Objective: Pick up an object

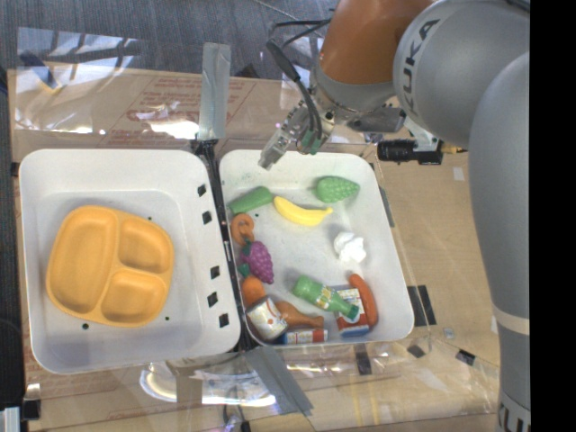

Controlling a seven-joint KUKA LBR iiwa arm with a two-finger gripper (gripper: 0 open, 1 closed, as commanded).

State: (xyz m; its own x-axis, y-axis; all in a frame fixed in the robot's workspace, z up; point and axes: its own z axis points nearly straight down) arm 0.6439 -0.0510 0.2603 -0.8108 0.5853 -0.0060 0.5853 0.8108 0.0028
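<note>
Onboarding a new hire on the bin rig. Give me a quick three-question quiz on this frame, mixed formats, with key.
1. True or false: the yellow divided tray lies in the left bin.
2. Which item lies nearest the banana? A) green bottle B) green bumpy fruit C) purple grapes
3. Fill in: the claw hangs over the right bin's ____ rim, near its left corner.

Key: 1 true. 2 B. 3 far.
</note>
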